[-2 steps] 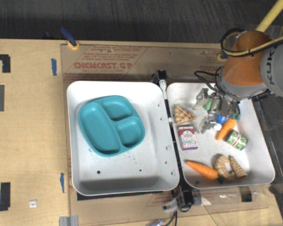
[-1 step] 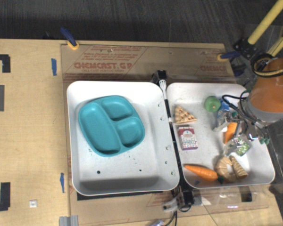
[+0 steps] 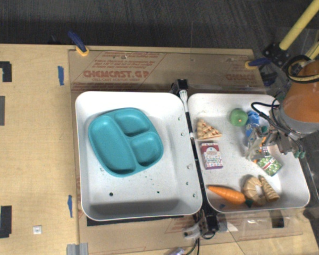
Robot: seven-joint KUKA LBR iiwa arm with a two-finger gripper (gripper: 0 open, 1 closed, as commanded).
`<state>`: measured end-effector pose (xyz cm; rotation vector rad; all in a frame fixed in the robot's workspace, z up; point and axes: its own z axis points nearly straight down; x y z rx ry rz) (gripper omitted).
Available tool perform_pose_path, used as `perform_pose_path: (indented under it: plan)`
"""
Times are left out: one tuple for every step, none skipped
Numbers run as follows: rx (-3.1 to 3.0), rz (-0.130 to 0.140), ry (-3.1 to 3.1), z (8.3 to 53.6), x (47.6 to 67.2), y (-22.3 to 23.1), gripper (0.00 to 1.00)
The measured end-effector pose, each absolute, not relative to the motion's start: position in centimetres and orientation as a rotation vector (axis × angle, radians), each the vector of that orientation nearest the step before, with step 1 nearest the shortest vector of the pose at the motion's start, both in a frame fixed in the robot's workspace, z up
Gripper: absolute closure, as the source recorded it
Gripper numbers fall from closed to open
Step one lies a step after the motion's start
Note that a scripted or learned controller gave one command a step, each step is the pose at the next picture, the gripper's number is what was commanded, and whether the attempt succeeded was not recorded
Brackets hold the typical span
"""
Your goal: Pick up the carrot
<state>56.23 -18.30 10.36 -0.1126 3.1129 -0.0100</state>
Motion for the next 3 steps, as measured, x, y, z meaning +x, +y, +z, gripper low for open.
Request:
perform_pose_path:
  plan:
    - [0.098,-0.002,3.127,8.9,65.8,-22.3,1.0]
    - [0.1,0.003,3.156,8.7,65.1,-22.5,0.0]
    - [0.522,0.0,3.09,8.8,60.6,-22.3,0.0]
